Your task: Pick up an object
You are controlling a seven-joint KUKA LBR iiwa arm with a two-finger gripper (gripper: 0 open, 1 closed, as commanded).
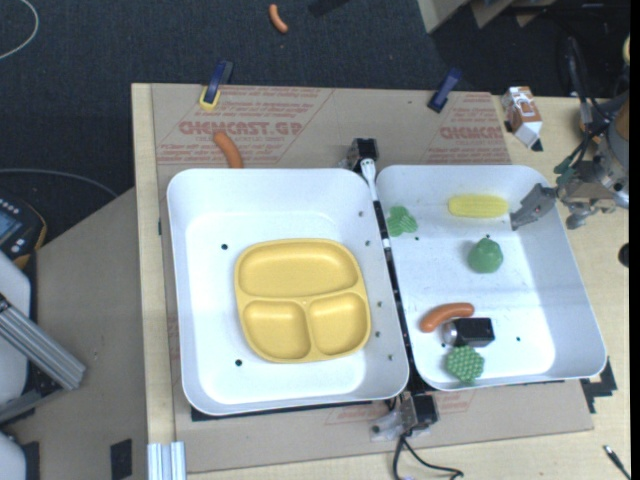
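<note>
- Two shallow white bins sit side by side on the bench; the left bin (190, 268) holds a yellow divided tray (300, 298), and the right bin (570, 288) holds the loose items, which is where a pick has to be made.
- Taking the green apple (486, 256) as the landmark: it sits near the middle of the right bin, apart from everything else, so it looks the easiest thing to close on.
- Just up from the apple lies the yellow corn (477, 206), lengthwise across the bin.
- Up and to the left of the apple, a small green leafy piece (401, 221) rests against the bin's inner wall.
- Below and left of the apple lie a red sausage (444, 315), a black block (474, 330) touching it, and a green bumpy piece (464, 364) just below that; this cluster is crowded, so a grasp there would likely be awkward.
- The gripper (532, 208) hangs up and to the right of the apple, just beside the corn's right end, over the bin's far right corner. One dark finger shows; how far apart the fingers stand I cannot tell, and nothing shows between them.
- My judgement: nothing is lifted yet, and the corn is the nearest candidate.
- An orange sausage (228, 149) lies outside the bins, well to the apple's upper left.
</note>
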